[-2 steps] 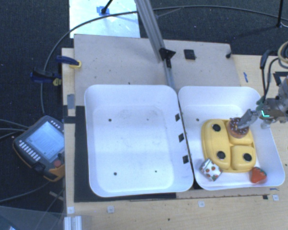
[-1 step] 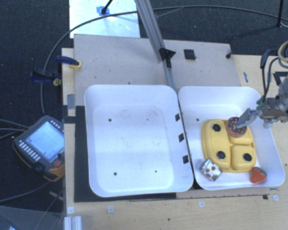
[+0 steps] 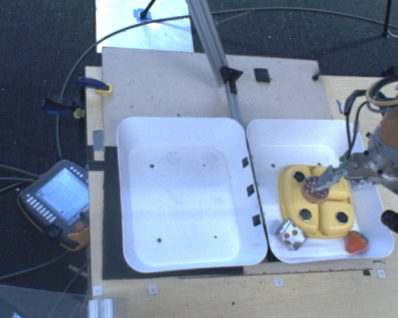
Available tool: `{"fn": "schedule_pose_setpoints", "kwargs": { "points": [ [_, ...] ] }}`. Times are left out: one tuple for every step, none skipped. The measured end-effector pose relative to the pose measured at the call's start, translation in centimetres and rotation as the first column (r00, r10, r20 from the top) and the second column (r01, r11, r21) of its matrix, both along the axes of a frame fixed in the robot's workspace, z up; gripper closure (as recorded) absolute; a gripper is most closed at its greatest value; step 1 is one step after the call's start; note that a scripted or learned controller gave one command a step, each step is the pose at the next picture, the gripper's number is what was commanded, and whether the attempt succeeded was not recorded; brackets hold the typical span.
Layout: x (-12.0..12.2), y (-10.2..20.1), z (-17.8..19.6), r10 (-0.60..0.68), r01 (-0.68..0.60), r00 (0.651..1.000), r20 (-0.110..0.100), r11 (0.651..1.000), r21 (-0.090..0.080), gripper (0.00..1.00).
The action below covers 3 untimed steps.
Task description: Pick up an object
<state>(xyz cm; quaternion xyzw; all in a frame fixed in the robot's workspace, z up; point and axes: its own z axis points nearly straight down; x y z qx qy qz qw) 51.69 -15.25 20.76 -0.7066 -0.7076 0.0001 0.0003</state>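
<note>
On the left, the first white bin [image 3: 179,191] lies bare, so any pick must come from its neighbour. In the right-hand bin [image 3: 278,138] a yellow moulded piece [image 3: 318,207] sits flat, with a small patterned cube [image 3: 291,234] at its near-left corner and an orange-red object [image 3: 357,242] farther right. The gripper [image 3: 322,181] reaches in from the right, low over a brownish round thing [image 3: 313,188] on the yellow piece, probably its target. Whether it is gripping anything cannot be told.
</note>
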Motion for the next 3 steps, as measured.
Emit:
{"fn": "schedule_pose_setpoints", "kwargs": {
  "points": [
    [-0.2,0.4,-4.3,0.0,0.0,1.0,-0.001,1.0,0.0,0.0],
    [1.0,0.2,-9.1,0.001,-0.001,1.0,0.01,1.0,0.011,0.0],
    [1.4,0.6,-7.7,0.01,-0.01,1.0,0.021,1.0,0.011,1.0]
  ]
}}
